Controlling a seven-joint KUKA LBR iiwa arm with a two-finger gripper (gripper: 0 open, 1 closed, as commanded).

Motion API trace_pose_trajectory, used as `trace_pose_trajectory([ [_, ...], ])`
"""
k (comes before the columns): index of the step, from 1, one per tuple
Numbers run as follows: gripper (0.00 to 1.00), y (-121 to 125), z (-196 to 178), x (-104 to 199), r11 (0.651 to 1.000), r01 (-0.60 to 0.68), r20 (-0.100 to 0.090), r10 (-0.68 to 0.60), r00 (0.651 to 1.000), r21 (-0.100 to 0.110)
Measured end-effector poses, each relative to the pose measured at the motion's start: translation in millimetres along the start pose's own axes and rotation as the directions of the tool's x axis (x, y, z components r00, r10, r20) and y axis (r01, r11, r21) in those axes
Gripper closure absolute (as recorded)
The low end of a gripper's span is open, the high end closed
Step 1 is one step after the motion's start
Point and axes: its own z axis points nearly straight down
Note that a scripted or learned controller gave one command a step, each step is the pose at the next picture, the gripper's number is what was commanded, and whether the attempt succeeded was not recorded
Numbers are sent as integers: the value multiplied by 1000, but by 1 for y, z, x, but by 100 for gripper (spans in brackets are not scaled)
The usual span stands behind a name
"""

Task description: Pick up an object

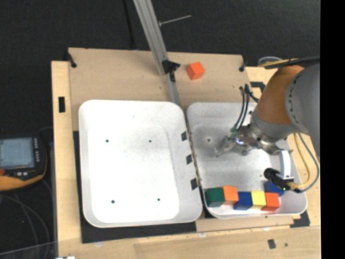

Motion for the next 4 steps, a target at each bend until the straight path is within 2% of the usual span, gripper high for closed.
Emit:
trace_pose_trajectory([
  [1, 0, -16, 6, -49, 1000, -10, 5, 10, 1000, -1],
  [2, 0, -3, 6, 3, 1000, -1, 0, 1, 1000, 0],
  [3, 0, 68, 5, -39, 1000, -3, 6, 3, 1000, -8],
  [4, 0, 10, -84, -7, 1000, -7, 3, 7, 1000, -7],
])
